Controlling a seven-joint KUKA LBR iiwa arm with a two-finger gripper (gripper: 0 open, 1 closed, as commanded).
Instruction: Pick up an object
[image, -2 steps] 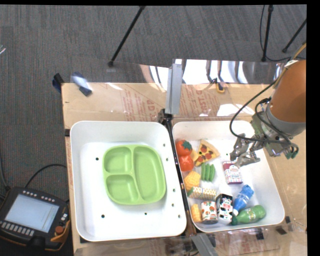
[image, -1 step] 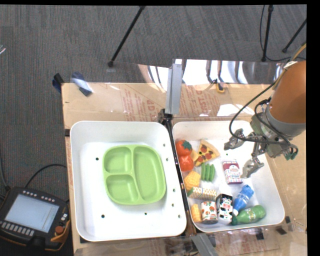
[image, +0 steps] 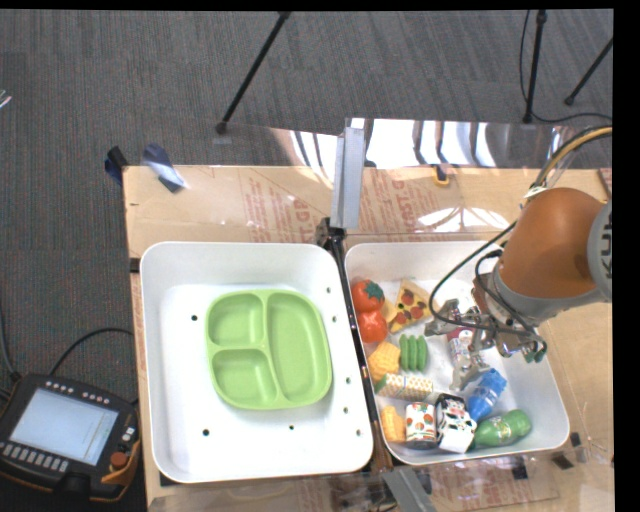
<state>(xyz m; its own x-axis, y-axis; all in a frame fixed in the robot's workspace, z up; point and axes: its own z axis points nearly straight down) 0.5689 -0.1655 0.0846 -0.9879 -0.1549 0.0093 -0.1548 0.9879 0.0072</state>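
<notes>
- Camera view: my gripper (image: 470, 345) hangs over the right bin (image: 556, 400); I cannot tell its grip state.
- Nearest target, a blue bottle (image: 486, 392), lies just below it toward the bin's near edge, tilted diagonally.

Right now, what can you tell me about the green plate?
The green plate is light lime green and looks like smooth plastic. It has rounded corners and three sunken sections, two small ones on the camera's left and one long one on the right. It lies flat, slightly turned, in the middle of the left white bin.
</notes>
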